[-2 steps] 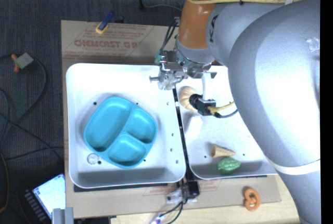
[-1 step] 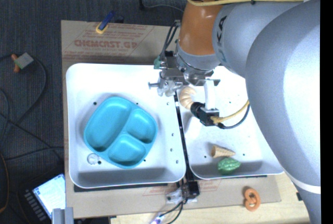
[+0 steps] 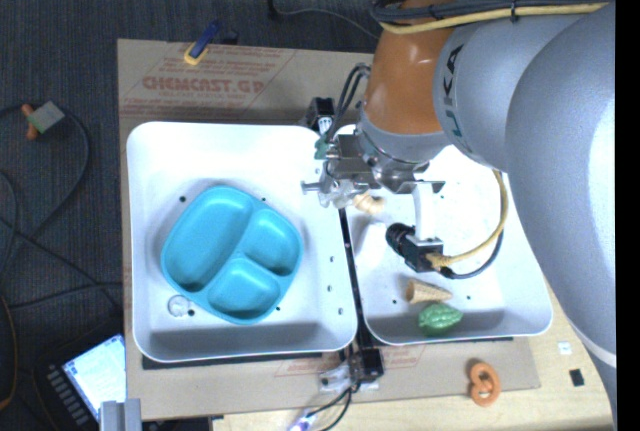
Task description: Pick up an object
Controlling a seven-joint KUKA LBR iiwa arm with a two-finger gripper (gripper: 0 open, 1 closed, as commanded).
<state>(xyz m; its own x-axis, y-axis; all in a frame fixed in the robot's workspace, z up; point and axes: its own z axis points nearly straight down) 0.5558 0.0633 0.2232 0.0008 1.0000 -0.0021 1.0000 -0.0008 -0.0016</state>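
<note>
Gripper [image 3: 372,191] hanging over right bin's [image 3: 520,314] far-left corner, beside divide between bins — cannot tell finger state. Cone [image 3: 428,292] and green object [image 3: 440,319] lying near bin's front edge — well clear of gripper. Blue tray [image 3: 232,251] sitting in left bin [image 3: 150,159].

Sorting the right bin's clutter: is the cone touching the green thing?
Apart. The camera view shows a thin strip of white bin floor between the cone and the green thing below it.

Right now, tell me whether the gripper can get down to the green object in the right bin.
Probably yes. The green object lies uncovered near the right bin's front wall, beside a tan cone. The gripper sits further back, with nothing above the object.
</note>
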